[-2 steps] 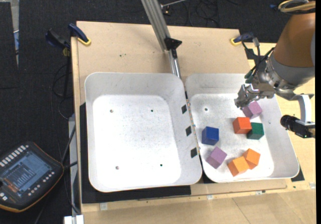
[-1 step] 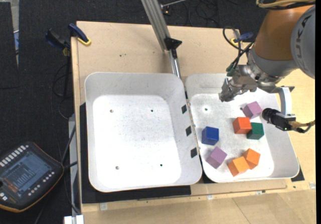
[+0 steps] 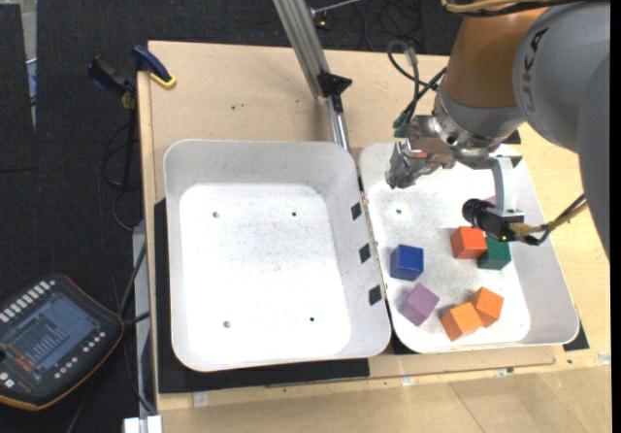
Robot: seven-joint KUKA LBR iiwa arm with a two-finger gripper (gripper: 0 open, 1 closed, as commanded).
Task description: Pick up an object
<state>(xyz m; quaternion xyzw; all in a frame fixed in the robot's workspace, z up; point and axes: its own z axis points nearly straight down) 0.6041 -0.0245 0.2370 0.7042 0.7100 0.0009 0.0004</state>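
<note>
My gripper (image 3: 403, 174) hangs over the far left part of the right bin (image 3: 543, 315), below the orange wrist band. Nothing shows between its fingers. Several blocks lie on the bin floor nearer the camera: a blue block (image 3: 408, 261), a purple block (image 3: 420, 304), two orange blocks (image 3: 460, 321) (image 3: 488, 305), a red-orange block (image 3: 468, 242) and a dark green block (image 3: 496, 255). The gripper is well above and behind the blue block, apart from all of them.
The left bin (image 3: 184, 256) sits beside the right one, sharing a middle rim with black clips. A metal rod (image 3: 296, 18) slants down to the bench behind the bins. A teach pendant (image 3: 49, 334) lies at the lower left.
</note>
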